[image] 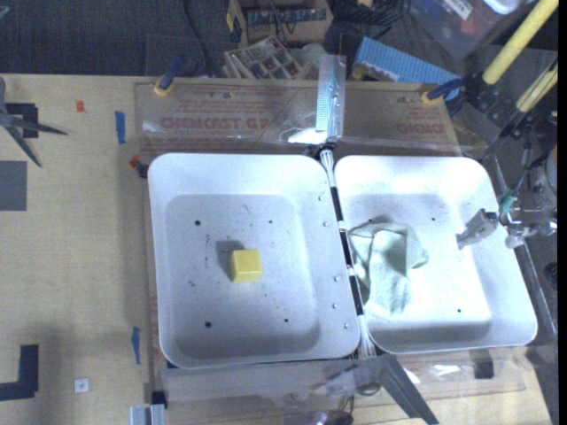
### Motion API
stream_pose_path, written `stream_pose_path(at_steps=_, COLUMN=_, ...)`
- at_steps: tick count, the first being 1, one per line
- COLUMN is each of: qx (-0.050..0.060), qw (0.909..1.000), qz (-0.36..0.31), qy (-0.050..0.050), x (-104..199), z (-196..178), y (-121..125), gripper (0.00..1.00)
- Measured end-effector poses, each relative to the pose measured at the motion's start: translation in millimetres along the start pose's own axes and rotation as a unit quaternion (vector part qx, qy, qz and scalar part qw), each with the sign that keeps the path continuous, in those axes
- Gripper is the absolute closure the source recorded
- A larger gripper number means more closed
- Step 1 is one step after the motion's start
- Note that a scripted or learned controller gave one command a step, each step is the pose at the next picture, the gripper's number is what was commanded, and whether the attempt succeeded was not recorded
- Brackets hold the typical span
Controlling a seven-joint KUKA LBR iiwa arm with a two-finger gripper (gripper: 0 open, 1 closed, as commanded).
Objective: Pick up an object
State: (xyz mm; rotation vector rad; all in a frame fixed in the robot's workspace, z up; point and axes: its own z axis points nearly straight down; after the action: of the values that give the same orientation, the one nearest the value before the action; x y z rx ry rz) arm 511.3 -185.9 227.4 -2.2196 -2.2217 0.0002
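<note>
- Nearest the camera, along the lower edge: the bench front, bare wood with small markers, and a grey strut crossing below the bins.
- Just beyond, side by side and touching along a shared seam: the left bin and the right bin, both shallow and white, probably so that a pick can come from either.
- In the left bin, slightly left of centre, flat on the floor and well apart from every wall: a small yellow block, easy to approach from above.
- In the right bin, pressed against the wall by the seam: a crumpled pale green cloth, bunched and folded over itself, awkward for a two-finger grasp.
- At the right bin's far right rim: the gripper, reaching in low from the right, near the wall, apart from the cloth, nothing seen between its fingers; how wide the pincer stands, impossible to tell.
- Farther back: a clamped cardboard sheet behind both bins, then cables and clutter.
</note>
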Motion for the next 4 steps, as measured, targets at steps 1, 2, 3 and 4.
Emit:
stream_pose_path(at_steps=1, qx=-0.001, qw=0.9673, qz=0.254, qy=-0.001, x=49, z=51, y=49, gripper=0.00)
stream_pose_path(at_steps=2, qx=0.000, qw=0.8896, qz=0.457, qy=-0.001, x=110, z=25, y=102, gripper=0.00)
stream_pose_path(at_steps=3, qx=0.001, qw=0.8907, qz=0.455, qy=-0.001, x=113, z=15, y=103, gripper=1.00)
stream_pose_path(at_steps=4, qx=0.000, qw=0.8742, qz=0.486, qy=0.000, x=203, z=-82, y=96, gripper=1.00)
